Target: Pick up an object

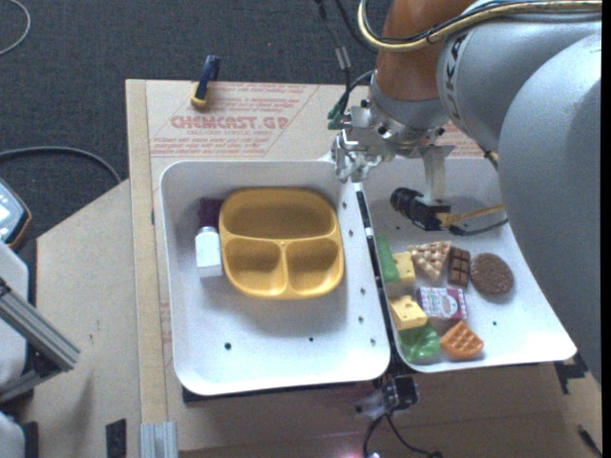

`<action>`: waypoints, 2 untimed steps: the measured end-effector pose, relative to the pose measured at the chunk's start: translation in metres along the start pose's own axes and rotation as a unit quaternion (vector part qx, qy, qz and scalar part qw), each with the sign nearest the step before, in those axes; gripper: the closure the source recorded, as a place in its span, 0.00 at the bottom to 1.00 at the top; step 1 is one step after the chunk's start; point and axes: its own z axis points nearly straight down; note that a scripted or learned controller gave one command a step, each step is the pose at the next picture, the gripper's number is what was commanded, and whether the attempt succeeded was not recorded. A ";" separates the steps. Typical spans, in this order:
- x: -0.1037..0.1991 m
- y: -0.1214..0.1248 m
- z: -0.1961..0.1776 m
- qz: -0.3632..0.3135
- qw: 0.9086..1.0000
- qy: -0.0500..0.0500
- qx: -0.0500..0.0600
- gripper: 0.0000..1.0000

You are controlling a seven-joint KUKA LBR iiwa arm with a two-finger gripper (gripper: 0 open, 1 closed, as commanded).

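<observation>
Yellow tray point(281, 241) in left bin point(258, 356), toy foods point(441, 299) right

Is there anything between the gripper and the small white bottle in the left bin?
Yes. The yellow plate lies between the gripper and the white bottle, which sits close against the plate's left edge. The plate is shallow, so the gripper could probably pass above it.

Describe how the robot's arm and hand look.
The arm is a thick, smooth, rounded grey casing. Above the wrist sits a glossy orange band, domed in shape. Thin cables, yellow and dark, loop over that band. The hand is small and of silvery metal, much slimmer than the arm. No lettering can be made out on the casing.
</observation>
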 end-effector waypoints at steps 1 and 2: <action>0.015 0.011 -0.022 0.001 1.000 0.000 -0.001 1.00; 0.014 0.014 -0.018 0.002 1.000 -0.001 0.000 1.00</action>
